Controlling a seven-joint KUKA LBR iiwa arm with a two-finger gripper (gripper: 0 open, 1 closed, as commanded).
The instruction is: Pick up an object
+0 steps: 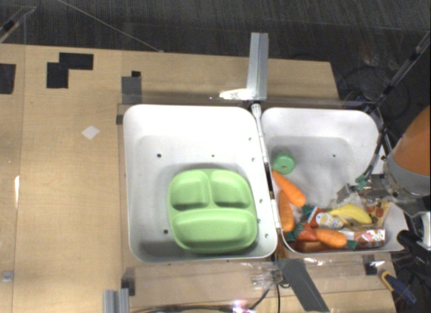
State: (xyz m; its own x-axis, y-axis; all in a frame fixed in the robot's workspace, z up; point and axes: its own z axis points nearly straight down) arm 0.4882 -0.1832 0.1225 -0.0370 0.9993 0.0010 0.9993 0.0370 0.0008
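Note:
The right bin (316, 133) holds a heap of toy food along its near side. A small green round piece (284, 164) lies by the bin's left wall. Below it are an orange carrot (291, 189), a second carrot (286, 216) against the wall and a third one (331, 238) at the front. A yellow banana (355, 213) lies on a white and orange packet (324, 220). My gripper (366, 188) hangs low at the bin's right side, just above and to the right of the banana. Nothing visibly sits in it.
The left bin (145, 143) bears a green divided plate (212, 209) at its near middle. A metal post (258, 62) stands behind the wall between the two bins. The arm's orange band (416, 149) overhangs the right bin's right rim. Wooden bench lies to the left.

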